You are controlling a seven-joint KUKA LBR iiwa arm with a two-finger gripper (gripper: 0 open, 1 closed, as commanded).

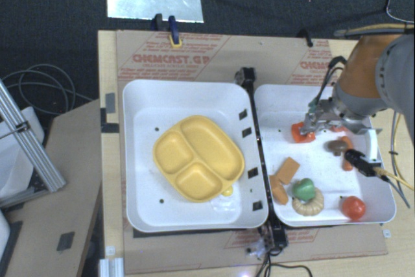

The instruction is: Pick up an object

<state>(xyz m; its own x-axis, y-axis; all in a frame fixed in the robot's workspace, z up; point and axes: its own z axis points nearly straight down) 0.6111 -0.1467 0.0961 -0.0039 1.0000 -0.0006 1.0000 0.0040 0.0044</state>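
Note:
In the right bin [382, 204], my gripper [313, 121] hangs low over the upper left part, right at a small orange-red object [299, 133] that pokes out to its left. I cannot see whether it is held. A brown piece [336, 146] and a small orange piece [347, 163] lie just right of the gripper. Nearer the front are an orange block [286, 170], a smaller orange piece [279, 192], a green object [304, 189] on a beige ring [308, 205], and a red tomato [353, 206].
The left bin [139, 139] holds a yellow divided plate [198, 157]. A black divider [254, 139] runs between the bins. The grey arm with its orange band [363, 71] comes in over the right bin's far right corner. A black cable [363, 164] trails by the right wall.

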